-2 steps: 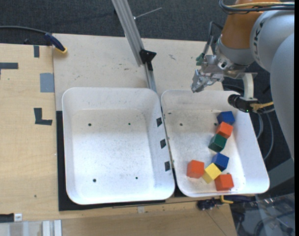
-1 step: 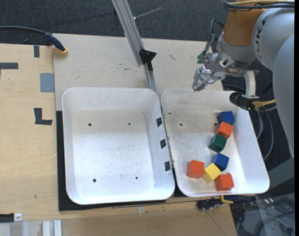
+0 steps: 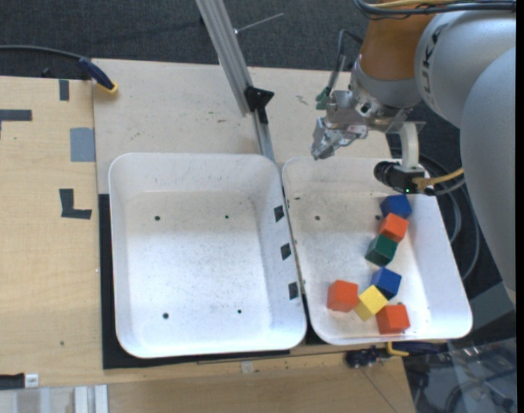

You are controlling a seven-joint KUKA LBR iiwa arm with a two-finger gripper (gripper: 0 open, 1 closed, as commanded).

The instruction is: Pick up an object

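Observation:
The right bin [image 3: 330, 222] holds several small blocks along its right and front parts: a blue block [image 3: 397, 206], an orange block [image 3: 394, 226], a green block [image 3: 382, 249], another blue block [image 3: 386, 280], a red-orange block [image 3: 342, 296], a yellow block [image 3: 372, 302] and an orange block [image 3: 392, 317]. My gripper [image 3: 323, 149] hangs above the bin's far edge, well clear of the blocks. Nothing shows between its fingers.
The left bin [image 3: 193, 256] stands beside the right one. A slanted metal bar [image 3: 231, 54] with a black clamp [image 3: 258, 99] runs down to the gap between the bins. A blue-and-yellow cable end [image 3: 98, 74] lies at the bench's far left.

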